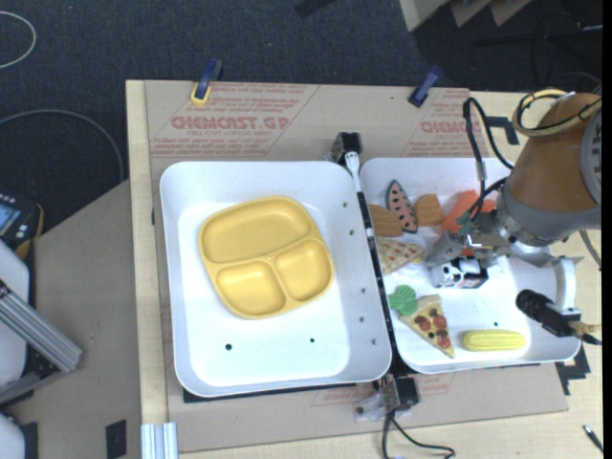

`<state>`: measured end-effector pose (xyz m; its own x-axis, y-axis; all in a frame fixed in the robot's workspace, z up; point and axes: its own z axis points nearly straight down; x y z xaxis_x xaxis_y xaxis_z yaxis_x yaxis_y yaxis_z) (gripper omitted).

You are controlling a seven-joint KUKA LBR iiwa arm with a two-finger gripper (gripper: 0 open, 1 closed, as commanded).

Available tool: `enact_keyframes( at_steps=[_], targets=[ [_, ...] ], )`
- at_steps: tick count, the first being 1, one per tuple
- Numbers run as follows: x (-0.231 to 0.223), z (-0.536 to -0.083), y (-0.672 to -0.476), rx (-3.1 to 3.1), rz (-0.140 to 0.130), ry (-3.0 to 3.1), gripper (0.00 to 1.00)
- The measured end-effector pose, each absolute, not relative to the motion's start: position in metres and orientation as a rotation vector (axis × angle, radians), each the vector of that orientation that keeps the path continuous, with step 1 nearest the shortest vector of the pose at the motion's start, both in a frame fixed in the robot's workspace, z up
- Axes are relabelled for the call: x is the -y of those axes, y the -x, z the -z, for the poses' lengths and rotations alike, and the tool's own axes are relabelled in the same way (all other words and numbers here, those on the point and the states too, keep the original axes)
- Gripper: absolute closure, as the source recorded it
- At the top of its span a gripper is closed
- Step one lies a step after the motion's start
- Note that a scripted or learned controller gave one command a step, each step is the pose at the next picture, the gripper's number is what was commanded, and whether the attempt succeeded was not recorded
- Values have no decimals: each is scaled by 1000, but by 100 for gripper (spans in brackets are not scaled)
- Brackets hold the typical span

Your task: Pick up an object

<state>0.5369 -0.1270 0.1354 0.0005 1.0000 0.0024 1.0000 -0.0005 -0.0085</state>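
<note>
My gripper (457, 252) is low in the right bin (535, 357), reaching in from the right under the arm's orange band. Directly below it and touching or nearly touching lies a small black-and-white toy (466, 275). An orange carrot-like piece (465, 202) sits just behind the gripper. Left of it lie a tan waffle-like wedge (397, 253), a watermelon slice (399, 205) and brown blocks (385, 221). At the front of the bin are a green piece (403, 300), a pizza slice (432, 323) and a yellow corn cob (493, 340).
The left bin (182, 256) holds a yellow divided plate (264, 254). A black clamp (348, 147) sits at the back where the two bins meet. A black cable part (541, 313) hangs off the arm over the right bin's front right corner.
</note>
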Motion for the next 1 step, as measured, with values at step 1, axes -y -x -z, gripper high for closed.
enact_keyframes(
  at_steps=[1],
  targets=[
    [130, -105, -542, 2230, 10, 2235, 0]
  ],
)
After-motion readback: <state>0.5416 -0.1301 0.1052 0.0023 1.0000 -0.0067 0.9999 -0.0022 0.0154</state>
